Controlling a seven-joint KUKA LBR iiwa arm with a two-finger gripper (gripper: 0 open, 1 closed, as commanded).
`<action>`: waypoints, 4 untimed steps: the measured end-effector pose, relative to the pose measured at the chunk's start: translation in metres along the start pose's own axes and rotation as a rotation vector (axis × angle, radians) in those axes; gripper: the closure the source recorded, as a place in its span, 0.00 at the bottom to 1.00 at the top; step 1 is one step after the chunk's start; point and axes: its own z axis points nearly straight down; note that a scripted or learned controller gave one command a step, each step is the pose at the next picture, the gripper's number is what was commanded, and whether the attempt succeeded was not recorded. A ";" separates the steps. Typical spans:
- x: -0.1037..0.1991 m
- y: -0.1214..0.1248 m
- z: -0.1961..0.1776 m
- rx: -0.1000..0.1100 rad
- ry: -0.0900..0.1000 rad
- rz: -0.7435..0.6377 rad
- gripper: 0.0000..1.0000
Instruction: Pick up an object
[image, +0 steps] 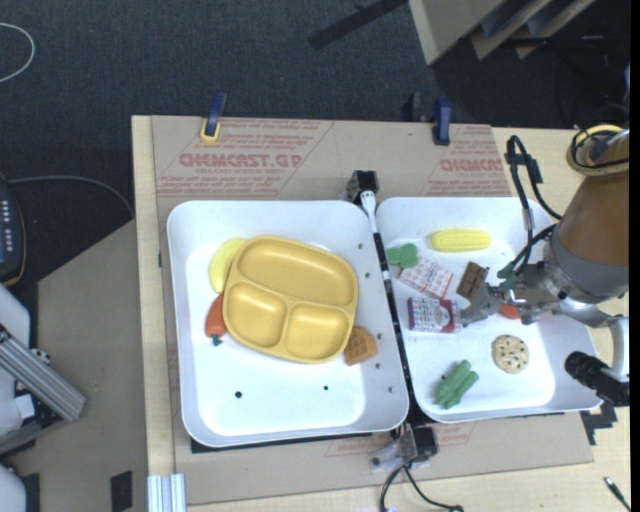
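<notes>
Camera view: end effector (487, 302), grip state unclear, beside left-right-lying corn (460, 240).

In the left bin (190, 330) a divided tray (289, 298) sits centrally with a waffle piece (360, 346) touching it at four o'clock, while in the right bin (420, 395) a corn cob (460, 240) lies at twelve, a cookie (510, 353) at four and a bean pod (456, 384) at six.
</notes>
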 end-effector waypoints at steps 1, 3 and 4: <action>0.009 0.004 0.048 0.000 0.001 -0.001 0.00; 0.006 -0.005 0.112 -0.004 0.000 0.000 0.00; 0.006 -0.004 0.101 -0.007 -0.001 0.002 1.00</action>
